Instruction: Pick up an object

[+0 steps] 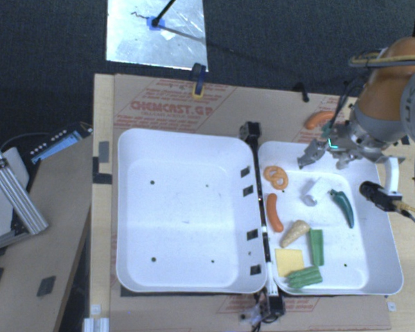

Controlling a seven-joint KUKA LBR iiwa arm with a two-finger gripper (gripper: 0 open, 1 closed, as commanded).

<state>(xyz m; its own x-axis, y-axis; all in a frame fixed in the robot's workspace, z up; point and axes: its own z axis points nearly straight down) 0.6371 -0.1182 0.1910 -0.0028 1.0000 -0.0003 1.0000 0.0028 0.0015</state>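
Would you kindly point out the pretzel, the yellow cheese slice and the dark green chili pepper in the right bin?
pretzel (276, 177), camera view, on its orange loop.
yellow cheese slice (289, 259), camera view, at the middle of its flat face.
dark green chili pepper (344, 206), camera view, on its curved body.

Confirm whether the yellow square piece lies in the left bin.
No, the yellow square piece lies in the right bin, beside the green pieces.

- Even overhead light is brightening the two shallow white plastic bins (184, 216), nearly washing them out.
- A crinkled silver foil sheet (159, 27) is glaring.
- The picture is looking soft and grainy throughout.
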